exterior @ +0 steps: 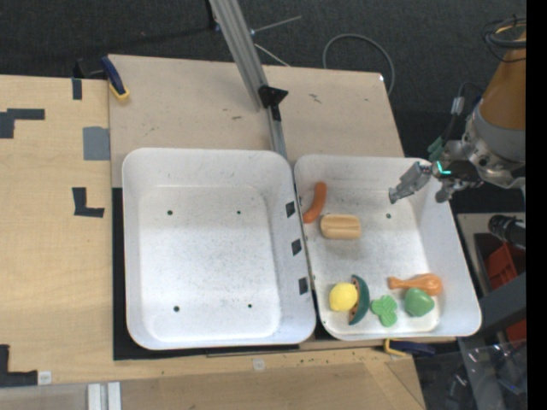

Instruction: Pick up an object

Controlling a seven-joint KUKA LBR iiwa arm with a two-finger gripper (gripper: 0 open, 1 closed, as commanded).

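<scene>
Pale wood worktop (pixel 51 254) carries two shallow white bins side by side, and the right bin (pixel 453 254) holds every candidate for the pick. Nearest the middle of that bin lies a tan bread-roll-shaped toy (pixel 340 226), resting flat and clear of its neighbours. It looks like light moulded plastic or foam, probably stiff enough to keep its shape and smooth enough to slip if pinched at the rounded ends; a grip across its short width, at the middle, seems the safest hold. Just beside it toward the left wall, a thin orange sausage-shaped piece (pixel 314 202) lies at a slant, close to the rim, so less room for fingers there. At the near end of the bin a cluster crowds together: a yellow ball-like fruit (pixel 344 296) touching a dark green curved piece (pixel 361 301), then a small green leafy piece (pixel 385 309), a rounder green item (pixel 418 301) and an orange piece (pixel 416 284) lying over it. These look equally light, but their crowding would make a clean grasp harder. The left bin (pixel 205 246) sits alongside. The gripper (pixel 425 183) hovers over the far right corner of the right bin; its fingers appear spread apart with nothing between them, well apart from the roll.
</scene>
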